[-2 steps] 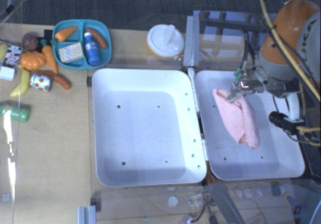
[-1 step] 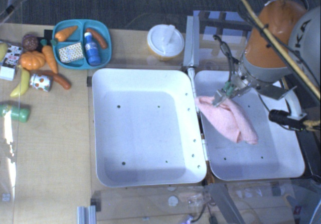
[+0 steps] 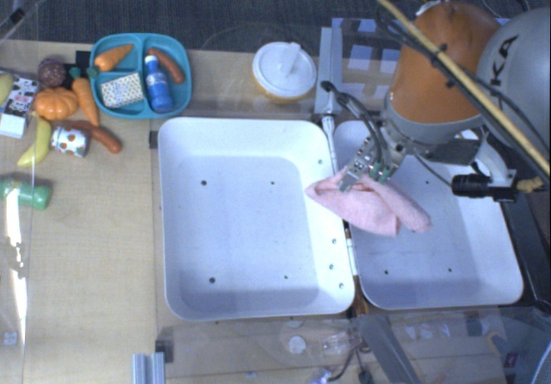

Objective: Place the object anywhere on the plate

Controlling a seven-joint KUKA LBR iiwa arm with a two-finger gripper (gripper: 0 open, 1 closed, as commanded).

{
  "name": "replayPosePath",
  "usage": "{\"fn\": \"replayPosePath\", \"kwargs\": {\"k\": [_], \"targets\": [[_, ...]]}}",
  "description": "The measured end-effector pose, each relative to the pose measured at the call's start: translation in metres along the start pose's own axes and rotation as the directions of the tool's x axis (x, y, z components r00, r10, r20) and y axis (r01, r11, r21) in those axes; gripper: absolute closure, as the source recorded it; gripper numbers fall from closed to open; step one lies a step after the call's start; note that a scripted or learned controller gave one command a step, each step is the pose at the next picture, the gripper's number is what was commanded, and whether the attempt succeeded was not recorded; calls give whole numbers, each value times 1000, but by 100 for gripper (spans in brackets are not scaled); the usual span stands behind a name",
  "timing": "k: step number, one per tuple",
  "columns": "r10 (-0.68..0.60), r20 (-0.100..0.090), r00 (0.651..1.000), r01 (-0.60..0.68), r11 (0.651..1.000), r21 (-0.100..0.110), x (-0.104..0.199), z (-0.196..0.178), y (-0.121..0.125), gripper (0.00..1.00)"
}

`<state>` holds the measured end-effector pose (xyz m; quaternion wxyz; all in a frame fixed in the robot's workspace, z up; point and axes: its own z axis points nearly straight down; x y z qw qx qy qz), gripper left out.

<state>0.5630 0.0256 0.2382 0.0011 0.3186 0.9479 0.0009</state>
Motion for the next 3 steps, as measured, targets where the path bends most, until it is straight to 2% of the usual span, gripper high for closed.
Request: {"fn": "replayPosePath", "kwargs": {"k": [1,2,3], "targets": [[-390,0,921,390,921,-1,42,-4,26,100],[-605,2,796,605,796,-2,83,10,51,100],[-604,2,797,604,797,-2,83,10,51,0]]}}
